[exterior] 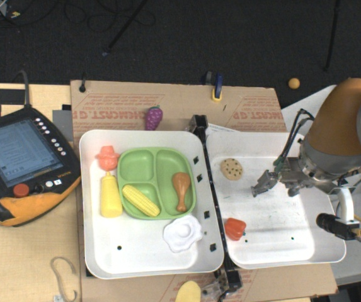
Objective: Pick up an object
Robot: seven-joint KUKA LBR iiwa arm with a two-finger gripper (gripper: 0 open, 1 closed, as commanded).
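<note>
White plastic right bin (306, 247) holds round tan cookie (232, 168) far-left, red pepper toy (234, 229) near-left | grey arm's dark claw (263, 186) hovers over bin middle, just right of cookie, nothing between fingers; spread or pressed together: cannot tell | green divided plate (156, 165) in left bin (98, 250).

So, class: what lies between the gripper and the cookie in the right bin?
In the camera view, nothing: just bare white floor of the right bin separates the gripper from the cookie.
</note>
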